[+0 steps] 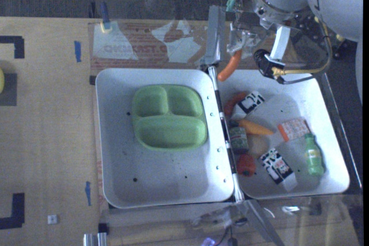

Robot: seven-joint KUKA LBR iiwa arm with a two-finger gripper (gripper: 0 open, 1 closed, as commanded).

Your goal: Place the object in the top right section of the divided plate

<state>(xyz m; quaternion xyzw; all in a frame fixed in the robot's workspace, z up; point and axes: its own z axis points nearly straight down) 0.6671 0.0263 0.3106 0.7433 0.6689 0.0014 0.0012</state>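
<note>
Now gripper (235, 53) pinching an orange carrot-like toy (228, 68), dangling just below the fingertips over the bin divider. Green divided plate (169, 117) down-left of it. Shallow pinch; risk of slipping loose mid-swing, landing short of the top right section.

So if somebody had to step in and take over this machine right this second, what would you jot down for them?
End effector: raised over the far edge of the right bin, an orange carrot-like piece between its fingers.
Green divided plate: in the left bin, nothing in any section.
Done: the pick, apparently.
Left: carry the piece across and set it in the plate's top right section.
Other toy food lies in the right bin.
</note>
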